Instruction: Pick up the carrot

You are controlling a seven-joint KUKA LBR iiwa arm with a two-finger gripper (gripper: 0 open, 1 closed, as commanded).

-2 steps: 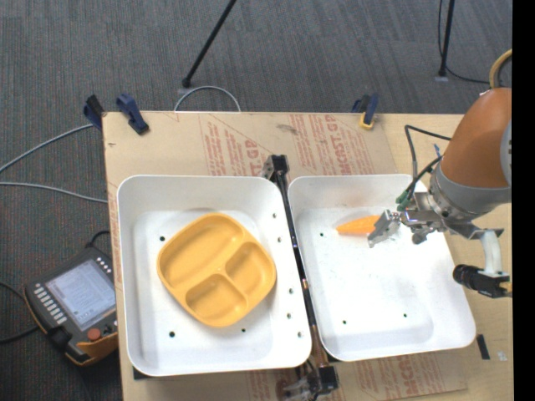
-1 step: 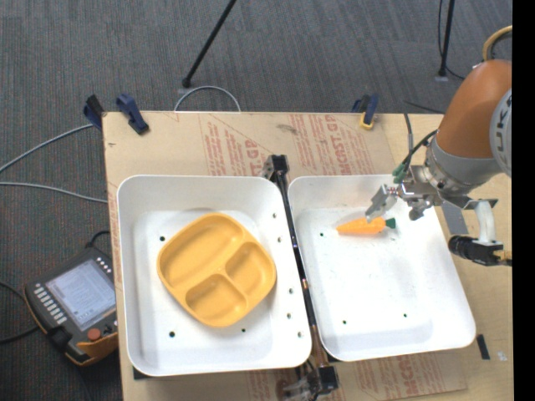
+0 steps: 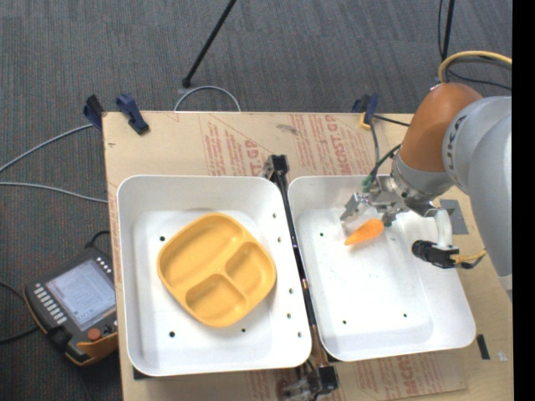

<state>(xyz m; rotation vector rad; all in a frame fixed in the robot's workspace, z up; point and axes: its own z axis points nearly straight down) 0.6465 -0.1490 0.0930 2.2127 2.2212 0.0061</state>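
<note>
Carrot (image 3: pixel 364 233): small, orange, pointy at its lower-left end. It lies slanted in the upper middle of the right bin.
Where the carrot sits: its fat upper-right end is right at the gripper tips. Its thin end pokes out free over the white bin floor.
Gripper (image 3: pixel 374 214): grey metal, at the upper part of the right bin, just above the carrot. The fingers reach down on both sides of the carrot's fat end, and they look closed on it.
Arm (image 3: pixel 468 153): big, smooth and grey, with a round orange band. It comes in from the right side of the frame.
Right bin (image 3: pixel 393 328): white, shallow, with round corners and small dark dots on its floor.
Left bin (image 3: pixel 138 324): white too, same shape, just beside the right one.
Plate (image 3: pixel 216 268): yellow plastic, with three dips in it. It sits tilted in the middle of the left bin.
Bench top (image 3: pixel 251 140): brown cardboard with red letters on it, held by blue clamps at the upper edge.
Floor (image 3: pixel 100 32): dark grey carpet with fine lines.
Hand controller (image 3: pixel 73 304): grey and orange box with a screen, lying on the floor at the lower left.
Cables (image 3: pixel 50 153): thin and grey, curling on the carpet at the left.
Stand leg (image 3: pixel 213 32): thin black pole, slanting across the carpet at the top.
</note>
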